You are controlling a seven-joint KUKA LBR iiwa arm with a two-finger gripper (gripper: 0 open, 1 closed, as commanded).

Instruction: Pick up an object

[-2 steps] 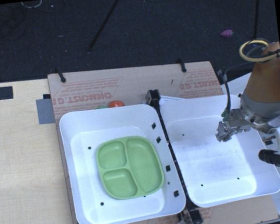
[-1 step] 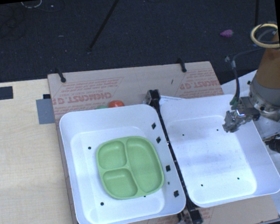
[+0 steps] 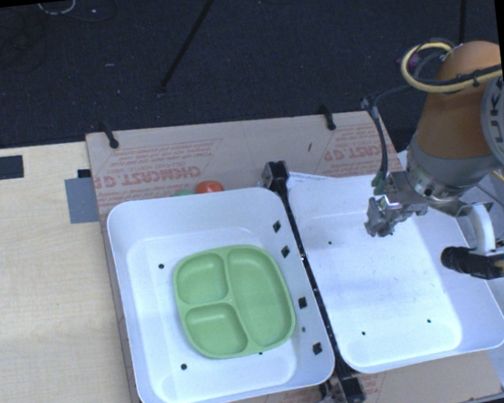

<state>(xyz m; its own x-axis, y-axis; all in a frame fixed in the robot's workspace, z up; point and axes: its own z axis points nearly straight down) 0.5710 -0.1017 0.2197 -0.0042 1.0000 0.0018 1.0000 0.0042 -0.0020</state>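
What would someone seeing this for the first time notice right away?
The green divided plate stands out first, lying flat in the left bin. Next comes the grey arm with its orange band, reaching in from the right, its pincer over the right bin.

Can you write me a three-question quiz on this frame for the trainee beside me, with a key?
1. Multiple choice: which bin holds the green divided plate? A) the left bin B) the right bin C) neither.
2. True or false: the gripper hangs over the left bin.
3. Short answer: how many compartments does the plate have?

Key
1. A. The plate lies flat on that bin's floor.
2. False. It hangs over the right bin, near its far side, well apart from the plate.
3. Three: two on the plate's left half and one long one on its right.
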